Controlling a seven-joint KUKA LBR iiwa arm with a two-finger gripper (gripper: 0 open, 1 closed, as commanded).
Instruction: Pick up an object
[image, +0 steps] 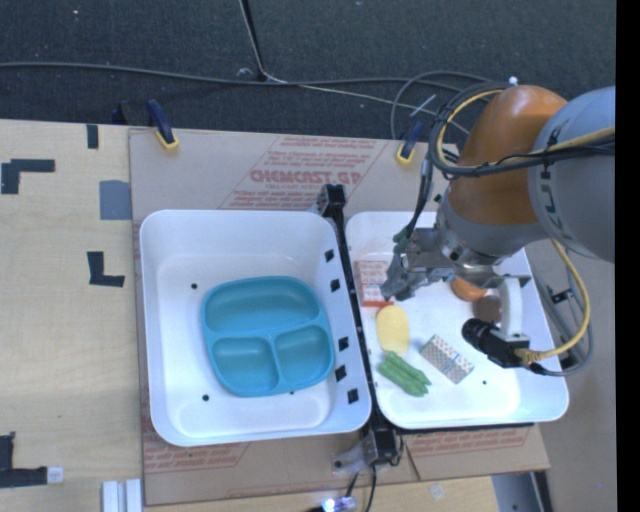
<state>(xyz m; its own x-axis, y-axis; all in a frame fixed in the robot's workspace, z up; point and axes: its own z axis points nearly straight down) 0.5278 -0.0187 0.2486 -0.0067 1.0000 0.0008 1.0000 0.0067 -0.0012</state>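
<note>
My gripper (396, 284) hangs low over the right bin (520, 400), near its left wall, just above a yellow lemon-like object (393, 328). Under and beside the fingertips lies a flat red-and-white packet (371, 280). In front of the lemon lies a green bean pod (404, 374), and to its right a small grey patterned packet (446, 357). An orange rounded object (467, 289) peeks out from under the arm on the right. Nothing shows between the fingers.
The left bin (160, 250) holds a blue three-compartment plate (267, 333). A black divider runs between the two bins. The arm's orange band and grey wrist cover the right bin's back half. Cables trail at the right, with a black connector (487, 337).
</note>
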